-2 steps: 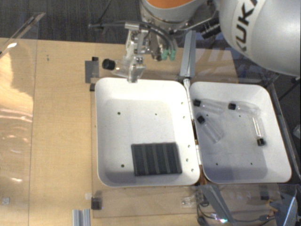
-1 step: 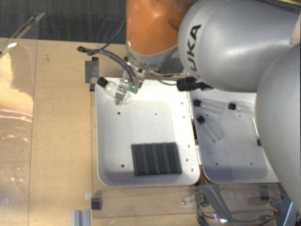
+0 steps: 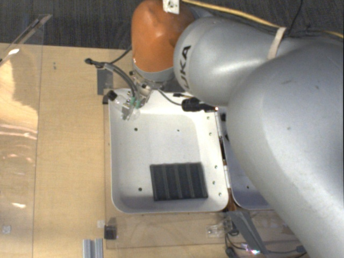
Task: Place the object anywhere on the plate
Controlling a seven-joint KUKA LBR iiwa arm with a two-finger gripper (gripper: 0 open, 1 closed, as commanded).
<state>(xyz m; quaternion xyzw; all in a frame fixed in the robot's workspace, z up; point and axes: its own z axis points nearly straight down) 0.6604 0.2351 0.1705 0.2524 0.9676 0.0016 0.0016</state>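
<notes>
I find the pincer point(image 3: 129, 107) low over the far-left corner of the left bin point(image 3: 121, 195); I cannot tell its state. The dark ribbed plate point(image 3: 178, 181) lies well apart, nearer the camera. I cannot identify the object, so placement remains outstanding.

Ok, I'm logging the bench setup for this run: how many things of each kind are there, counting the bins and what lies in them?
white bins: 2, the left bin and the right bin, which is largely covered by the arm
dark ribbed slab: 1, lying flat in the left bin near its front edge
total: 3
</notes>
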